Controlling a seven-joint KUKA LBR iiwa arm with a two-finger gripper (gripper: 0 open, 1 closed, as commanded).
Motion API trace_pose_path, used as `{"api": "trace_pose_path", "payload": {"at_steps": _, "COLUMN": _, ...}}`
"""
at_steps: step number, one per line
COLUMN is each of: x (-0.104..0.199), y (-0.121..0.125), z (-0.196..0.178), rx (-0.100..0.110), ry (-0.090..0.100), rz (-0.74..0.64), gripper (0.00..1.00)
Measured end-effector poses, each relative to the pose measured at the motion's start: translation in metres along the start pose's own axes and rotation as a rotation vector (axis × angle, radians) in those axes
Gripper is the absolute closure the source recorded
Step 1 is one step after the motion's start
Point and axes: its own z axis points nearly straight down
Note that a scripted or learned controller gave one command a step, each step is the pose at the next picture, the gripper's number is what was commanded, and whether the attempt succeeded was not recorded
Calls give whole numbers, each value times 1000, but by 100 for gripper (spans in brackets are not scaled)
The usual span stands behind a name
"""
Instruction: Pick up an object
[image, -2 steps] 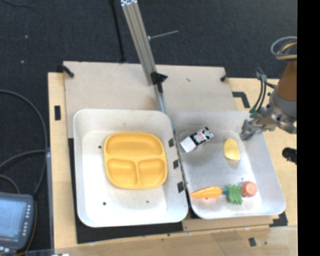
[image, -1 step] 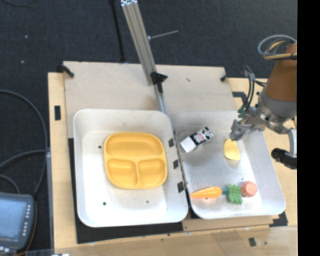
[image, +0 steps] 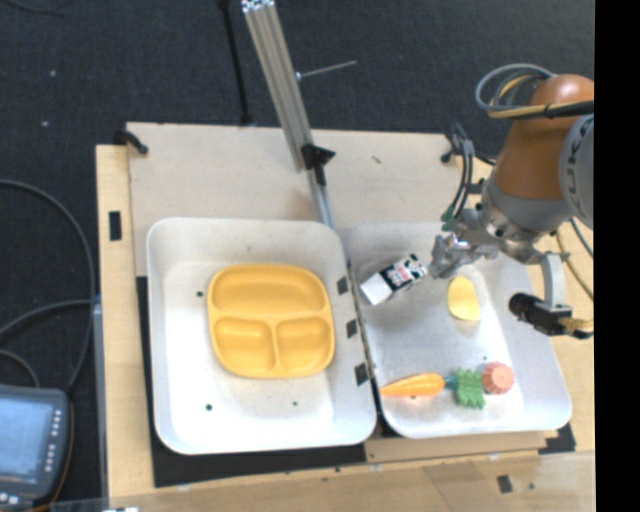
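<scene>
My gripper (image: 443, 258) hangs over the back of the right bin (image: 535, 400), reaching in from the right. Just left of it lies a small black and white box (image: 392, 277), tilted, close to the bin's left wall. A yellow oval piece (image: 462, 298) lies just below and right of the gripper. Along the bin's front edge lie an orange carrot (image: 412, 385), a green leafy piece (image: 466, 387) and a pink-orange round piece (image: 497, 377). Nothing shows between the gripper and these things.
The left bin (image: 180, 400) holds a yellow divided plate (image: 270, 318). A slanted aluminium post (image: 285, 90) stands behind the bins, its foot near the gap between them. A grey screen (image: 30, 440) sits off the bench at the lower left.
</scene>
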Motion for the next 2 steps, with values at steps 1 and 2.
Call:
{"api": "trace_pose_path", "payload": {"at_steps": 1, "x": 42, "y": -11, "z": 1, "rx": 0, "ry": -1, "rz": 1, "gripper": 100}}
{"api": "trace_pose_path", "payload": {"at_steps": 2, "x": 93, "y": -25, "z": -12, "rx": 0, "ry": 0, "rz": -1, "gripper": 100}}
